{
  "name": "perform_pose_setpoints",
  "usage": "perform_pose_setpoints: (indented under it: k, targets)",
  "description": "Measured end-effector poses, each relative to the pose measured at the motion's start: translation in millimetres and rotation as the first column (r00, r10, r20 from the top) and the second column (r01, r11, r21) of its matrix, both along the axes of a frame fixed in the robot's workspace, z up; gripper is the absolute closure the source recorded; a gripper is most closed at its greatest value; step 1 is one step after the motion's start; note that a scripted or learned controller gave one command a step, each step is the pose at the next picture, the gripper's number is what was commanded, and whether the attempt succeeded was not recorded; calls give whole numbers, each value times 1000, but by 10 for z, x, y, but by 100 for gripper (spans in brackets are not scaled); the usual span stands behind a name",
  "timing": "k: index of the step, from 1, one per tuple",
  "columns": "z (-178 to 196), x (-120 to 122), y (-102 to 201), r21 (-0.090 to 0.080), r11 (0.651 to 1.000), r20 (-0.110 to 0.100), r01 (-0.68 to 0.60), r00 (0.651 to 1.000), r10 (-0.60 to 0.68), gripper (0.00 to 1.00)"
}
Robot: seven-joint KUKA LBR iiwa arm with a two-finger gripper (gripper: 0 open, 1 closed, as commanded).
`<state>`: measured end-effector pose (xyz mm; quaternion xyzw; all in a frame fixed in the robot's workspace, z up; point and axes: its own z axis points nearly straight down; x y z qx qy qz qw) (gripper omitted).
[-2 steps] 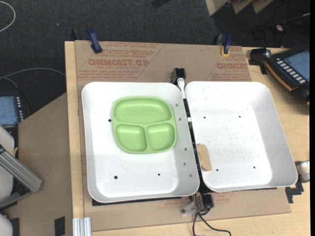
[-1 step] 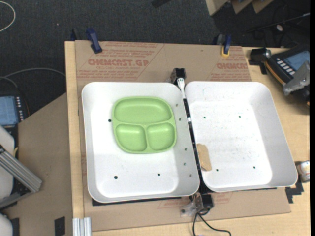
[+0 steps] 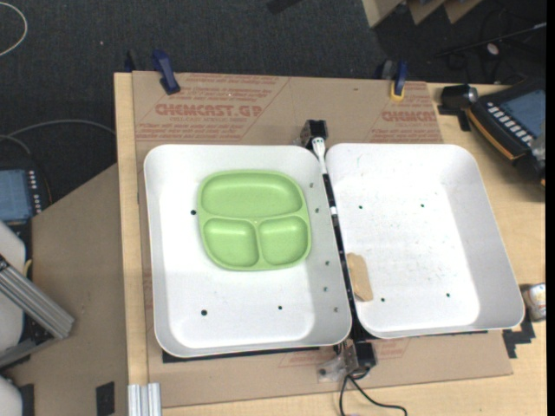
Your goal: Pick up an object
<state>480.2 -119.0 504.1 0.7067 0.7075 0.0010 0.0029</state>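
at the far left of the frame, a blue-lit device (image 3: 16, 193) sat on the dark floor, with a grey metal rail (image 3: 35, 300) slanting across the lower left corner. the worktop (image 3: 130, 189) was a brown board printed with red lettering, held along its upper edge by a blue clamp (image 3: 165, 71) at upper left and a yellow-and-blue clamp (image 3: 398, 79) at upper right.

the left bin (image 3: 173, 319), white and shallow, lay left of centre. a green divided plate (image 3: 254, 219) rested flat in its upper half, one long compartment toward the top of the frame and two smaller compartments below it. the plate stood apart from all four bin walls, nearest the right wall.

a black bracket (image 3: 315, 132) sat at the top of the seam where the two bins met. a strip of tan tape (image 3: 359, 277) lay across the lower part of that seam, touching the rim of the right bin (image 3: 416, 232). a small black fitting with trailing cable (image 3: 357, 358) sat just below the seam at the lower edge of the board.

the right bin showed only small dark dots and faint specks on its floor.

at the upper right of the frame, a black-and-orange handheld unit (image 3: 503, 124) lay beside the board.

the state of the jaws could not be told.
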Motion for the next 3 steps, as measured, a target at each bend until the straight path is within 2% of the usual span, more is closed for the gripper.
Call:
perform_pose_setpoints:
  k: [1,2,3]
  targets:
    - [-1039,-15,368,5,1000,-17,-2,1000,2,100]
    - [-1078,-11,1501,5,1000,-9,-12,1000,12,100]
    - [-694,-12,2536,7,1000,0,-12,1000,12,100]
